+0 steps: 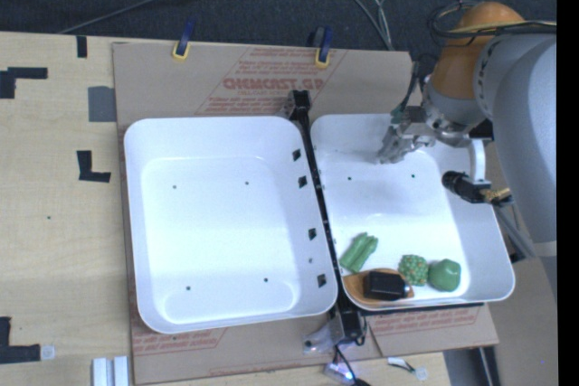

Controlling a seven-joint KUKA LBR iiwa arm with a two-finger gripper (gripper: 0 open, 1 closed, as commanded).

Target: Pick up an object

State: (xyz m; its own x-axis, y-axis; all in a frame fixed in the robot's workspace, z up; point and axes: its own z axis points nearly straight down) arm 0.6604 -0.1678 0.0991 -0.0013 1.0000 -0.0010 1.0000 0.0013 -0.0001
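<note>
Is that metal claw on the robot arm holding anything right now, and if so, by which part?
Nothing is held. The gripper hangs over the far end of the right white bin, with nothing between its fingers; the small green objects lie at the bin's near end.

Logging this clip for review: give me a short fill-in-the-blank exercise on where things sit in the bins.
1. The small green objects lie in the ____ white bin.
2. The black object rests on a shallow ____ dish.
3. The two-finger gripper hovers near that bin's ____ edge, away from the objects.

Missing words: right; brown; far
</note>
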